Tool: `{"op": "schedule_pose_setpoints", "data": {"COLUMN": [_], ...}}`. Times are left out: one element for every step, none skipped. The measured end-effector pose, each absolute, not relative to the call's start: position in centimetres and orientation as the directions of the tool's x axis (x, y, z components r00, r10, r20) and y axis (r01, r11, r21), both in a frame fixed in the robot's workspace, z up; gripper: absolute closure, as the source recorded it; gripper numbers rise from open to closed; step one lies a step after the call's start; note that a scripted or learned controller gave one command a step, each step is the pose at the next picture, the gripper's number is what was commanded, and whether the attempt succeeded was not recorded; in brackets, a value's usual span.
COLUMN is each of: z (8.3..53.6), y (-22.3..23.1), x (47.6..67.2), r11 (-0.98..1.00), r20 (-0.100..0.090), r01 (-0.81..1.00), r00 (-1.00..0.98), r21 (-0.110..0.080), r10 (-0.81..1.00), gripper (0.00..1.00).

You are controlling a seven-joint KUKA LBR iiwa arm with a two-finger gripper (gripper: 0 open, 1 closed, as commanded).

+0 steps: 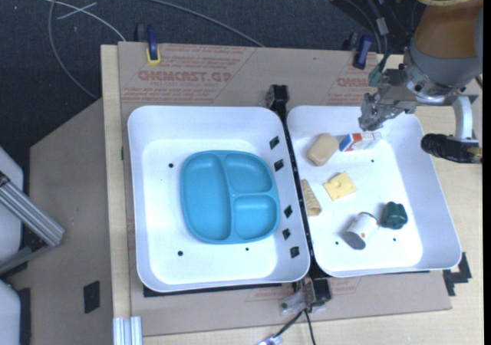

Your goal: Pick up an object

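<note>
Red-white-blue packet [351, 141] lies slantwise below pincer [370, 123].

Arm [449, 37]: grey housing, broad orange band above wrist. Black cables loop at 12 o'clock. Gripper [374, 119]: small grey metal assembly.

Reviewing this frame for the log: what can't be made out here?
- End effector: camera view; whether it is open, shut or gripping is unclear, since the wrist above covers it and it is small and blurred.
- Red, white and blue object: camera view; too small to identify, and contact with the end effector cannot be judged.
- Arm: cut off by the top and right edges.
- Dark green object: too small to identify.
</note>
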State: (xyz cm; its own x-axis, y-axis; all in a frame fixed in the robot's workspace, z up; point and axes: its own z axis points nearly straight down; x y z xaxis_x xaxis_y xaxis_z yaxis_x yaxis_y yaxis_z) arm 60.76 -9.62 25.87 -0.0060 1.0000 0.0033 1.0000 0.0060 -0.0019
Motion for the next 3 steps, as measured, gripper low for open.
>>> {"op": "schedule_pose_setpoints", "data": {"z": [25.0, 23.4, 22.1], "y": [-5.2, 0.3, 5.4], "x": [58.7, 57.3, 56.4], "r11": [0.004, 0.006, 0.005], "r20": [0.003, 0.003, 0.003], "r01": [1.0, 1.0, 1.0], "r00": [-0.004, -0.006, -0.005], "r21": [-0.004, -0.005, -0.004], "r10": [1.0, 1.0, 1.0], "gripper": [1.0, 1.0, 1.0]}}
